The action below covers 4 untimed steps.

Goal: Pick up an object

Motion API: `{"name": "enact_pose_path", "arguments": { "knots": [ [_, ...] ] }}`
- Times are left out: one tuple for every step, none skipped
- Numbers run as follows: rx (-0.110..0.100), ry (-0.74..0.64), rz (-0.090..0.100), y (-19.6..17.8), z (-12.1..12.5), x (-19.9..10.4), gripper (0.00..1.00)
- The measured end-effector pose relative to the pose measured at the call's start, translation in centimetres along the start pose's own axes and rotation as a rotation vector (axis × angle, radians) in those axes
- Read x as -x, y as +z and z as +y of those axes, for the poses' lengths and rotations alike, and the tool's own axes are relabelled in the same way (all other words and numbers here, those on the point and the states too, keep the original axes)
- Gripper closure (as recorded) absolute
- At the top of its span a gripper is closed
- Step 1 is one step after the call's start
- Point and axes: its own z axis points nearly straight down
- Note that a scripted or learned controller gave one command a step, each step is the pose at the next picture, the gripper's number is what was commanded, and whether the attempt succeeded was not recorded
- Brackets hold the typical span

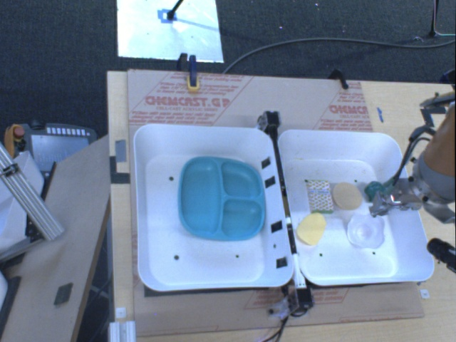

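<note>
Arm position: I see the grey arm [436,164] entering from the right edge of the frame, with the gripper [381,201] low over the right bin [410,262], in its right-centre area.

Gripper state: I cannot tell whether it is spread or closed; the tip is small and blurred against the white bin floor. I see nothing pinched in it.

Candidate objects: four items lie in the right bin. A patterned packet [319,195] sits left of centre; a tan round piece [347,195] lies just beside it to the right; a yellow piece [311,229] lies below the packet; a clear cup [365,231] lies lower right of the tan piece.

Key relation: the clear cup is the nearest item, just below and slightly left of the gripper tip in the frame. The tan round piece lies just left of the tip, near but apart as far as I can judge.

Long axis: the packet's long axis runs roughly top to bottom of the frame; the cup and tan piece read as round, so I judge grasp angle matters little for them.

Left bin: it holds a blue divided plate [219,197], well apart from the gripper.

Task status: I judge the pick not yet made.

Risk: the cup is transparent and light; I expect it may slip or skid.
</note>
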Motion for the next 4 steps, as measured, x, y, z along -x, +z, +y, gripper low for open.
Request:
{"name": "enact_pose_path", "arguments": {
  "knots": [
    [0.0, 0.001, 0.0, -4.6, -0.1, 0.7, 1.0],
    [0.0, -0.001, 0.0, -8.9, -0.1, 0.6, 1.0],
    [-0.002, -0.007, 0.003, -8.6, 1.5, -4.8, 1.0],
    [-0.002, -0.006, 0.003, -8.3, 3.3, -10.2, 1.0]
  ]
}}
